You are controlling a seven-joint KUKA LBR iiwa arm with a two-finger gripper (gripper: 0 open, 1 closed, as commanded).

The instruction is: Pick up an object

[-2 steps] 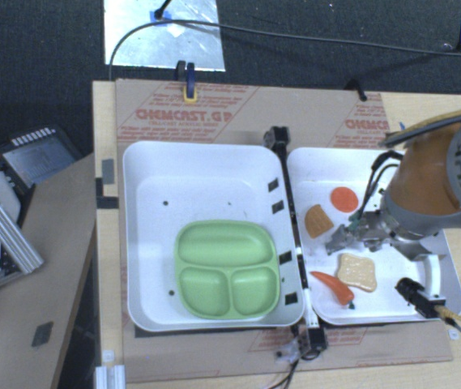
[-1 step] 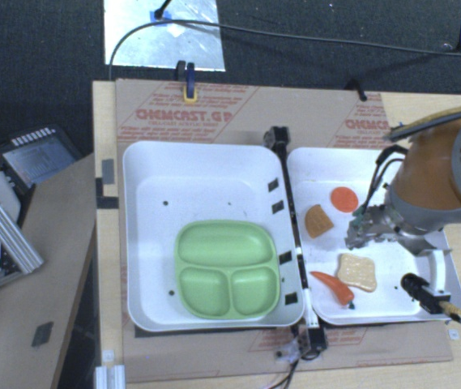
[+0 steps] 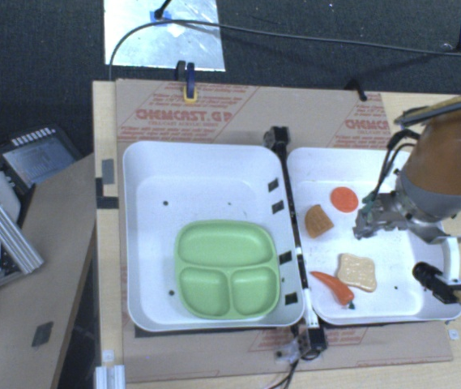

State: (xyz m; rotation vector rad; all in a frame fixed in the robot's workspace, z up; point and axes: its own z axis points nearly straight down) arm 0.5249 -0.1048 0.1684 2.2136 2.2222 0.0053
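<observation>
The right bin [image 3: 319, 168] holds an orange-red disc [image 3: 344, 198], a brown bread-like chunk [image 3: 318, 220], a slice of toast [image 3: 356, 271] and a red chili pepper [image 3: 333, 286]. My gripper [image 3: 370, 220] hangs over the middle of this bin, right of the brown chunk and just below and right of the disc, above the toast. Nothing shows between its tips. The grey and orange arm [image 3: 449, 168] comes in from the right.
The left bin [image 3: 157, 177] holds a green three-compartment plate [image 3: 228, 267]. A black divider strip [image 3: 287, 217] runs between the bins. Cardboard lies under both bins; a cable crosses the dark floor behind.
</observation>
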